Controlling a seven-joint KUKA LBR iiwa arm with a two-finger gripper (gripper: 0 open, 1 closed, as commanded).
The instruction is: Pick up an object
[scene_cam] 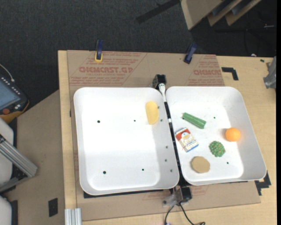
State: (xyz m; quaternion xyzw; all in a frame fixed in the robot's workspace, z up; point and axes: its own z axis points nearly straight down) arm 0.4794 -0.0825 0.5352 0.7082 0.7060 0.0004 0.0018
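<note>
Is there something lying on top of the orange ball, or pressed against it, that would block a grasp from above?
Nothing visible does. The orange ball lies alone in the right bin, apart from the green bumpy ball.

A brown cardboard sheet (131, 66) printed with red lettering covers the bench, held at its far edge by two blue clamps (99, 50). Dark carpet (52, 26) surrounds it; wooden furniture (219, 13) stands top right.

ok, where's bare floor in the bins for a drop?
Left bin: bare everywhere but the yellow piece near its upper right wall. Right bin is crowded: green stick, small box, orange ball, green knobbly ball, tan disc. Its upper strip is bare.
</note>
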